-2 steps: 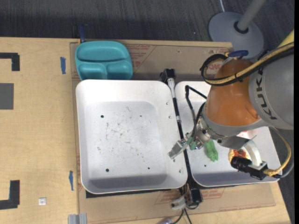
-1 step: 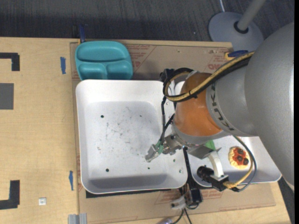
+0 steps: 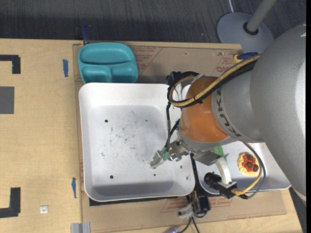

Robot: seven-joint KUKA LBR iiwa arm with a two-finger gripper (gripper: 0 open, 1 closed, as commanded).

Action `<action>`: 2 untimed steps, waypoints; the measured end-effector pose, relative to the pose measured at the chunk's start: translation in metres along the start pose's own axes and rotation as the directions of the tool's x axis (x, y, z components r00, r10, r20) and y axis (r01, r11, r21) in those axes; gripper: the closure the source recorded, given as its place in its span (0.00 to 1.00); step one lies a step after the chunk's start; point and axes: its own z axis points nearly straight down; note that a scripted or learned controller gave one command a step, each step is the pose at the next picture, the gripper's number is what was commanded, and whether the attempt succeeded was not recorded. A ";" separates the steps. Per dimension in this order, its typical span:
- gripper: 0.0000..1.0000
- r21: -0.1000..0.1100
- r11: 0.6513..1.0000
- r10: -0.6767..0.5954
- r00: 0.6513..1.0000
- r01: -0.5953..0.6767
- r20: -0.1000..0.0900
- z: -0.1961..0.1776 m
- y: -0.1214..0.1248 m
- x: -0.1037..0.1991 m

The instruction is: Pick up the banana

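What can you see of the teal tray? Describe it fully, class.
The teal tray looks like smooth moulded plastic with rounded corners. It has one long compartment at the back and two smaller ones in front. It lies flat on the bench, just behind the left white bin, its front edge at that bin's rim.

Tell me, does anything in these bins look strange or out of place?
Nothing looks spilled or broken. The left bin has only dark specks on its floor. The pincer hangs low over its right side, and a small pizza-like toy lies in the right bin.

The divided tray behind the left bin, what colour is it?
Teal, a plain blue-green. The divided tray shows clearly in the camera view.
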 end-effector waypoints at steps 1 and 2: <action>0.00 -0.005 1.000 0.022 1.000 -0.022 0.009 0.002 0.004 0.005; 0.00 -0.012 0.999 0.041 0.999 -0.041 0.009 0.002 0.007 0.011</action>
